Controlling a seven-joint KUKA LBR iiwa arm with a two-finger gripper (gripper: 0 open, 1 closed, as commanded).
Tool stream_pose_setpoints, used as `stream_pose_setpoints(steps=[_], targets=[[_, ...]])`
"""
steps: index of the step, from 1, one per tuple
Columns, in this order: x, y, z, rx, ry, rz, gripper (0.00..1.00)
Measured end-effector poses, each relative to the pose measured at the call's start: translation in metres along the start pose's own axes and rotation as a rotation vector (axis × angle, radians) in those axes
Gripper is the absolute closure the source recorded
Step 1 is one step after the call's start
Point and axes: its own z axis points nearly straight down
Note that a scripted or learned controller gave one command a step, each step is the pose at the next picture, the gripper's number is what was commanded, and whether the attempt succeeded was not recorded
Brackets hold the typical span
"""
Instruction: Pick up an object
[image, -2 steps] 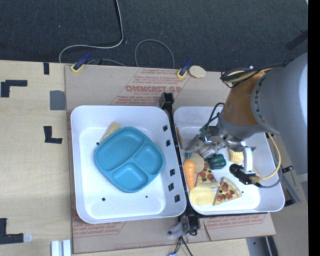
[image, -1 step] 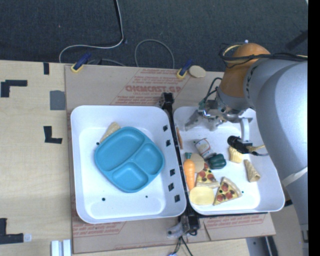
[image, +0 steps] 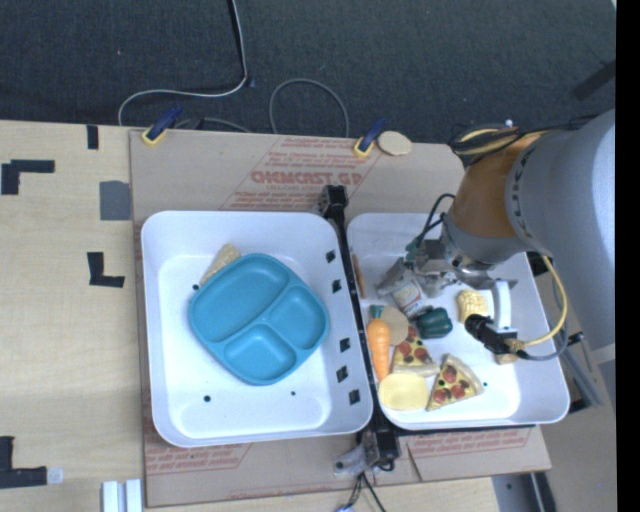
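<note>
Gripper (image: 408, 292) low in right bin (image: 535, 408); finger state cannot tell. Toy food just below it: carrot (image: 380, 346), pizza slices (image: 455, 381), dark green piece (image: 434, 322). Likely light, rigid, slick plastic. Carrot best: grip across its narrow width, mid-length.

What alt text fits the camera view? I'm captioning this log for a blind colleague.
A grey robot arm reaches from the right into the right bin, its gripper low over toy food: a carrot, two pizza slices and a corn cob. The left bin holds a blue divided plate.
</note>
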Motion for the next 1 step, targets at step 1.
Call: stream_pose_setpoints(steps=[1], targets=[[0.0000, 0.0022, -0.0097, -0.001, 0.000, -0.001, 1.00]])
